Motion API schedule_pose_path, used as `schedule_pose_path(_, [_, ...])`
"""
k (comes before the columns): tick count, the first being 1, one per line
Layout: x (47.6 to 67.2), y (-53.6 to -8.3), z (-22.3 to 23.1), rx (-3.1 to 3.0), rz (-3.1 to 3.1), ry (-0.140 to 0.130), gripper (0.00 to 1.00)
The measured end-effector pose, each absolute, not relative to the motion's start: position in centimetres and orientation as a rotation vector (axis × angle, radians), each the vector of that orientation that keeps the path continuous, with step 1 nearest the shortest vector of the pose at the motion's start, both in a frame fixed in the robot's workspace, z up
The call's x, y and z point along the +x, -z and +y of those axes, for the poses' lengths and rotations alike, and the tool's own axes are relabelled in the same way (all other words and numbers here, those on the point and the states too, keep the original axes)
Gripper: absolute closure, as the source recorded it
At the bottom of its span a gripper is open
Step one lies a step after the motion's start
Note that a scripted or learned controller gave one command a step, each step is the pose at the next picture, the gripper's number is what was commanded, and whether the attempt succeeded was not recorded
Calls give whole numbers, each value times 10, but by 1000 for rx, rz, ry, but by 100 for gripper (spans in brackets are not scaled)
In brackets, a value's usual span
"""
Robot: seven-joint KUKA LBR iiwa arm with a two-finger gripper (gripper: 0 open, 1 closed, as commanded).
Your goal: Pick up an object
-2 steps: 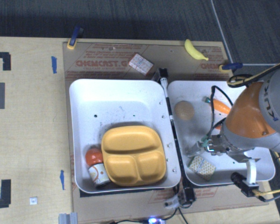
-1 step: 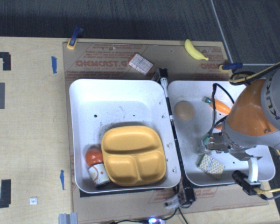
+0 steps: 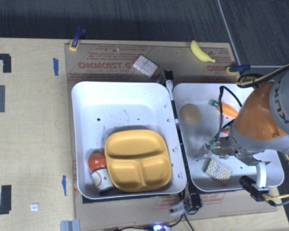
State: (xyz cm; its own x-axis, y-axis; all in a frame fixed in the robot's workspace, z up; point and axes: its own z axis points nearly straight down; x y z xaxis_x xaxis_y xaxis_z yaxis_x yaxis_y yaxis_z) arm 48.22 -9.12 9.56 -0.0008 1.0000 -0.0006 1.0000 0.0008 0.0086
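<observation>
Left bin: yellow tray at lower centre; red-capped bottle touching its left edge.
Right bin: tan ball upper left; patterned packet lower centre.
Gripper: low over packet; finger spread cannot be told.

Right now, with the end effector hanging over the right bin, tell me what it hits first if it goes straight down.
Probably the patterned packet lying just below the end effector on the floor of the right bin. Depth is hard to judge from this slanted view, so it might miss the packet and meet the floor.
</observation>
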Motion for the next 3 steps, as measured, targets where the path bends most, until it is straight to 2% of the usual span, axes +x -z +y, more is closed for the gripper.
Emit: schedule_pose_path(3, [480,-86,-92,2220,2221,-3,0])
